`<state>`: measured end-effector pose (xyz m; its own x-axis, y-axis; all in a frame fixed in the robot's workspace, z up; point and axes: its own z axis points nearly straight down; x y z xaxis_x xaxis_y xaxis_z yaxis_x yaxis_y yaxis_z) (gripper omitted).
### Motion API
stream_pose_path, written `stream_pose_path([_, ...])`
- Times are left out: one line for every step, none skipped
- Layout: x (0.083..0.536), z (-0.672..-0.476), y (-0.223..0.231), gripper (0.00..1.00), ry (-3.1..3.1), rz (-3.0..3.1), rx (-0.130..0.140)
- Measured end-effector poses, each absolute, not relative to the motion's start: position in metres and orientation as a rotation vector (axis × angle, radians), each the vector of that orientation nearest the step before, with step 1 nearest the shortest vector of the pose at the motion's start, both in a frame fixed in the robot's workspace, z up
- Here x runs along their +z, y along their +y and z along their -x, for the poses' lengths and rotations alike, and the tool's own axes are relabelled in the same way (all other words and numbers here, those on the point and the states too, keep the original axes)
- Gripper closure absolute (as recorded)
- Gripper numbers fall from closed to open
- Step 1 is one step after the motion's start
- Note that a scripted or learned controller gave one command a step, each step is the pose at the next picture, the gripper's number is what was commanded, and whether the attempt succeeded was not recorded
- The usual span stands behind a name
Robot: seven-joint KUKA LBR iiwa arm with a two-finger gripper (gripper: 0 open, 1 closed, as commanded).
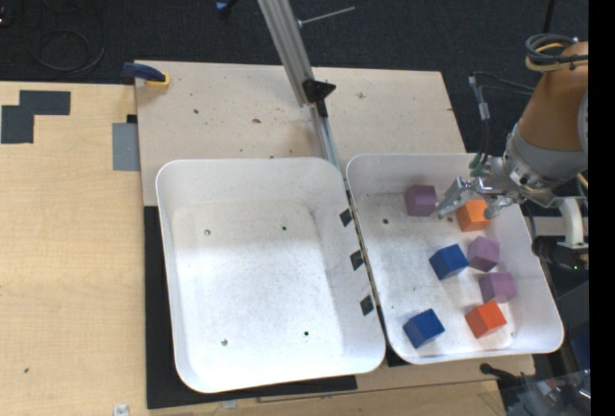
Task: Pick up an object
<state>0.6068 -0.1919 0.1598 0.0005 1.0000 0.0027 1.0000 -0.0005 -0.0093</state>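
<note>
Gripper (471, 200): we cannot tell its state; it hangs over the right bin (384, 260).
Orange cube (472, 215): right bin, directly beneath.
Handling: we judge it light, rigid; grip opposite flat faces.

Robotics lab: bench (288, 107), cables (58, 44).

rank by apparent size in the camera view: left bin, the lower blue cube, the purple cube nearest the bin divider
1. left bin, by far the largest.
2. lower blue cube and the purple cube nearest the divider look about alike; the blue one lies nearer the camera, so I won't rank them.
</note>
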Motion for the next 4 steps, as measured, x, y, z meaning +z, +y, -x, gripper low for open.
stream_pose_path([0.12,-0.615,-0.193,0.0,-2.225,2.223,0.003])
stream_pose_path([0.133,-0.616,-0.194,1.0,-2.224,2.228,-0.003])
stream_pose_path([0.178,-0.611,-0.191,1.0,-2.223,2.222,-0.002])
stream_pose_path([0.234,-0.621,-0.196,1.0,-2.226,2.223,-0.003])
